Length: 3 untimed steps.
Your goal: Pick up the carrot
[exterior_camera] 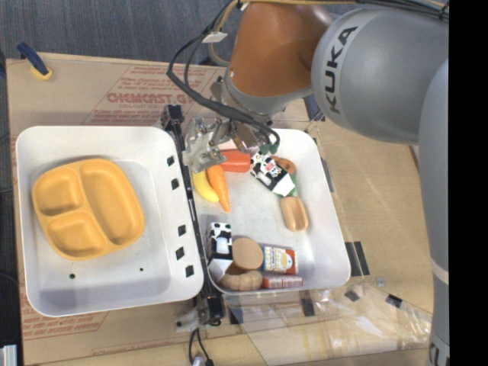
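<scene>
The carrot (219, 184) is an orange tapered piece lying in the right bin (324, 227), near its upper left corner, with the thin tip pointing toward the front. A yellow banana-like piece (201, 187) lies against its left side. My gripper (201, 148) hangs low just above and to the left of the carrot's thick end, at the wall between the two bins. The big grey and orange wrist hides the bin's back edge. Nothing is visibly lifted off the bin floor.
A red piece (236, 161) and a cow-patterned carton (271, 173) lie right of the carrot. A bread roll (293, 213), a second cow-patterned carton (220, 240), a round tan piece (245, 254) and a labelled packet (279, 260) sit nearer the front. The left bin (156, 273) bears a yellow divided plate (86, 207).
</scene>
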Tool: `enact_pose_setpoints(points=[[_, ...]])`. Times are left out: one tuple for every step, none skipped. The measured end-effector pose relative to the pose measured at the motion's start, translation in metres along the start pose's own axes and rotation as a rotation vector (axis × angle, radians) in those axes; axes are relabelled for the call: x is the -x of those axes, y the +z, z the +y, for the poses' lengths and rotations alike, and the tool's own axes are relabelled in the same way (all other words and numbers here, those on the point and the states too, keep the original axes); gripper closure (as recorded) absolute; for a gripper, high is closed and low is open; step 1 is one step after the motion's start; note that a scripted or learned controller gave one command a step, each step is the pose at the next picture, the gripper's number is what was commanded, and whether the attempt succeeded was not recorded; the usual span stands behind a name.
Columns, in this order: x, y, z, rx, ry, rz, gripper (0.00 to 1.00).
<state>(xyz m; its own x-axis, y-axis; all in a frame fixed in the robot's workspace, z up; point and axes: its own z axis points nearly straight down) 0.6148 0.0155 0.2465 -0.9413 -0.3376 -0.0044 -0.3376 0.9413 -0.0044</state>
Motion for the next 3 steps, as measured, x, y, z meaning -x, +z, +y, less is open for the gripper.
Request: enact_pose_setpoints(points=[[0.0, 0.001, 0.002, 0.002, -0.002, 0.001, 0.0], [-0.012, 0.056, -0.013, 0.005, -0.143, 0.006, 0.0], [0.001, 0.053, -0.099, 0.0, 0.097, 0.0, 0.0]])
